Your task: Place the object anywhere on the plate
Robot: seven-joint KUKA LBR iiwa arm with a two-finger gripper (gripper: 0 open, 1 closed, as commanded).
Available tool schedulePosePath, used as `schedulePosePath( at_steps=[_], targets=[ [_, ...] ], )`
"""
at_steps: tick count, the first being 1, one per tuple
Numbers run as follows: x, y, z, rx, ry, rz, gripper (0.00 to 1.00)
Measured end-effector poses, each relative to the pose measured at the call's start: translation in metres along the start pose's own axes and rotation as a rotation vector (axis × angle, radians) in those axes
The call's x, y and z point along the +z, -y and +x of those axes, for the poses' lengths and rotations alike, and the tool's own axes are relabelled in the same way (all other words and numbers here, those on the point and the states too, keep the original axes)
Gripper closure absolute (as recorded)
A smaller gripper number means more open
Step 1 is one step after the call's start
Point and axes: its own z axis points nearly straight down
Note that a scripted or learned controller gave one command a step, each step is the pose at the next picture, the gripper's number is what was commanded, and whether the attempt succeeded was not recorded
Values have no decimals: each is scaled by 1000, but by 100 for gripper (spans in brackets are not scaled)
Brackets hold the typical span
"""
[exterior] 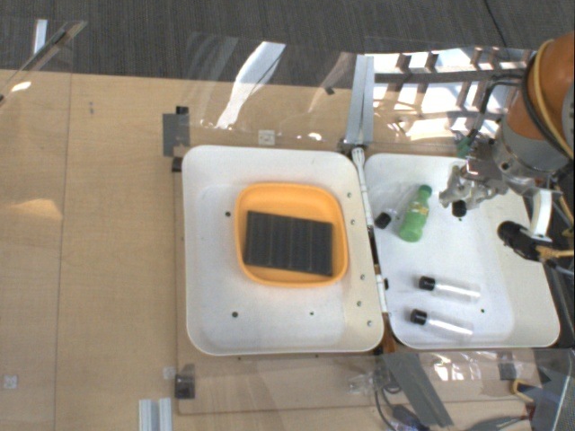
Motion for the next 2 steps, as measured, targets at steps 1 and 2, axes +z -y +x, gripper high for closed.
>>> schedulePosePath(
  at_steps=[1,2],
  targets=[
    [17,-44,86,-141,-2,4,100],
    [-19,-49,113,-278,-1,1,100]
  ],
)
